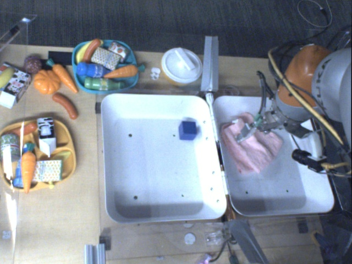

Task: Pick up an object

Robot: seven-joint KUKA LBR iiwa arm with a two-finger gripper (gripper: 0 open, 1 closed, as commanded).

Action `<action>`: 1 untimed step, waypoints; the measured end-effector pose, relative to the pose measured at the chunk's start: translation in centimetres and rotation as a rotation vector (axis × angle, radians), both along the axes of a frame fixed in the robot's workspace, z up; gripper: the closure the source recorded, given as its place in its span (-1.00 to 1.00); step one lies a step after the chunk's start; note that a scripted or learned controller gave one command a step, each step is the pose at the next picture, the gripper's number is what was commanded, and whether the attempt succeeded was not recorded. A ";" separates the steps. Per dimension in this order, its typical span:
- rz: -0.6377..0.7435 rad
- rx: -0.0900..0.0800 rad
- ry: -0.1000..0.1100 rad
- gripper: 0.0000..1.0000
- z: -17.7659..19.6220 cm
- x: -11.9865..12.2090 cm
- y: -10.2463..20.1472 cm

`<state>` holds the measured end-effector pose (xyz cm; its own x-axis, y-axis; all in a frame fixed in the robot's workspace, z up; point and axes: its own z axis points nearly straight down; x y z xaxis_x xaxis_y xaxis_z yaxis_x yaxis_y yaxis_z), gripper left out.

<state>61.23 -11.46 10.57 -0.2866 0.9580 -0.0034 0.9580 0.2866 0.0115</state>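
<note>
Overhead, you see two white bins side by side. Your left bin (159, 164) holds one blue cube (188, 130), near the upper right wall, with bare floor all around it. Your right bin (275, 194) holds a crumpled pink cloth (250, 147) in its upper left part, just beside the shared rim; the lower half of that bin lies open. Your gripper (254, 124) sits on the cloth's upper edge, and you cannot tell how its pincer stands. Toy food fills a blue bowl (104, 65) and a yellow tray (36, 155) at left.
</note>
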 end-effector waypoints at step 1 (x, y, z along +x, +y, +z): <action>0.099 -0.004 -0.005 -1.00 -1.4 1.3 2.3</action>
